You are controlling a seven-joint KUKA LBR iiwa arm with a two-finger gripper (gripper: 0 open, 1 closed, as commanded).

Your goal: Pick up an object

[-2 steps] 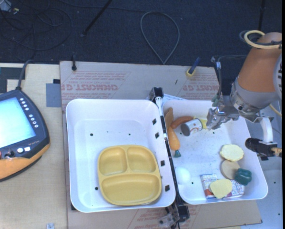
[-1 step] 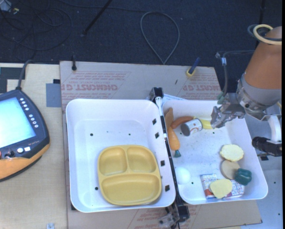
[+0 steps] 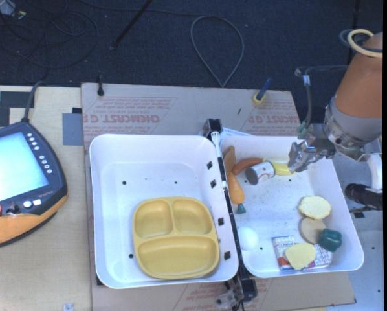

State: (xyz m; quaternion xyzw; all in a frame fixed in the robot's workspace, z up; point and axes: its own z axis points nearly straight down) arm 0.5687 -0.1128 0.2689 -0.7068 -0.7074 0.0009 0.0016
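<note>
Hovering at the right bin's (image 3: 349,264) far edge, gripper (image 3: 299,157) angled down near a yellow piece (image 3: 281,168) and a small can (image 3: 261,172); cannot tell finger state. Best lowered straight onto the can, well clear of the bin wall. Close by: carrot (image 3: 233,180), orange sausage (image 3: 245,164). Nearer the front: two potato slices (image 3: 314,207), green lump (image 3: 331,240), packet (image 3: 290,250), white ball (image 3: 248,238). Left bin (image 3: 109,173) holding a yellow divided tray (image 3: 175,236).
</note>
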